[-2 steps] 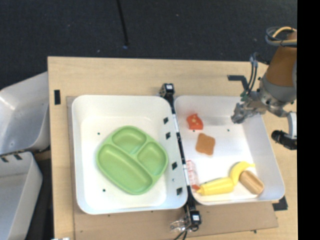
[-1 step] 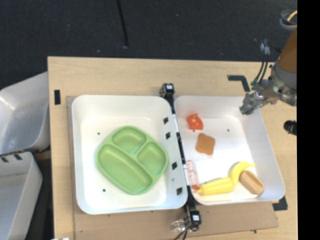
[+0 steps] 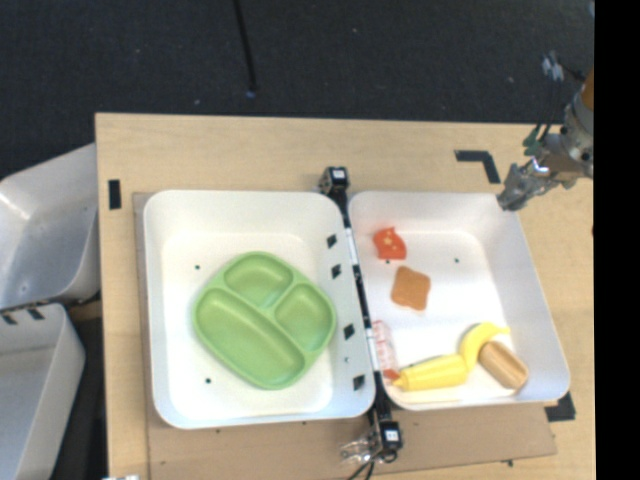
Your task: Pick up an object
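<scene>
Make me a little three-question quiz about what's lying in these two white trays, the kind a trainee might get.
1. True or false: the green divided plate lies in the left bin.
2. Which item sits nearest the right bin's back edge? A) the tan roll B) the small red piece C) the yellow banana
3. Fill in: the brown flat piece lies just in front of the ____ piece.

Key
1. True.
2. B: the small red piece is farthest back; the tan roll and the yellow banana lie by the front edge.
3. Red.

The tool hangs over the right bin's back right corner, above no item.
</scene>
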Controlling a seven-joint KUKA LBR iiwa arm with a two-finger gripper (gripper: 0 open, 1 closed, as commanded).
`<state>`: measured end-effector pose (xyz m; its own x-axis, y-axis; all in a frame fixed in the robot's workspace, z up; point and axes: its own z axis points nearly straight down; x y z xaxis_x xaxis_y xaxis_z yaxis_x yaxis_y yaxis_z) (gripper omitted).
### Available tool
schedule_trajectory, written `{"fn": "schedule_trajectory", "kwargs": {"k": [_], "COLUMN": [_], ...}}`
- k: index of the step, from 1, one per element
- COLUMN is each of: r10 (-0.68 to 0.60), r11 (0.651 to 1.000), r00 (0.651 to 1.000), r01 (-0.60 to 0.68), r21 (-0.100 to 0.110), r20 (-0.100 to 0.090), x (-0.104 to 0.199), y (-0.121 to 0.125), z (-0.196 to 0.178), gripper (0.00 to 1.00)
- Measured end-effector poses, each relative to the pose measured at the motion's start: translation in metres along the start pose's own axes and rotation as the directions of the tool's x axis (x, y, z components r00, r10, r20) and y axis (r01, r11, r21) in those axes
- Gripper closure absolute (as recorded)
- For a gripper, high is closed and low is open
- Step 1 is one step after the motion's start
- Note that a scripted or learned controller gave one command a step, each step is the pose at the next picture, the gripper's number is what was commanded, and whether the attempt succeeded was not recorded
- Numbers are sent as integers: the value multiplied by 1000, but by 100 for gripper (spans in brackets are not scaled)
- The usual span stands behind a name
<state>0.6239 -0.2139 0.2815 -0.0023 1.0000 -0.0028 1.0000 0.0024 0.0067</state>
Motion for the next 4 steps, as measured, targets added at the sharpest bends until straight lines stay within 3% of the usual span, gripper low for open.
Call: {"fn": "schedule_trajectory", "kwargs": {"k": [2, 4], "r10": [-3, -3], "r11": [1000, 1000], "r00": [1000, 1000], "r01": [3, 3], "r21": [6, 8], "r20": [-3, -4], "x": [106, 204], "y": [-26, -70], "z": [2, 7], "gripper": [100, 100]}}
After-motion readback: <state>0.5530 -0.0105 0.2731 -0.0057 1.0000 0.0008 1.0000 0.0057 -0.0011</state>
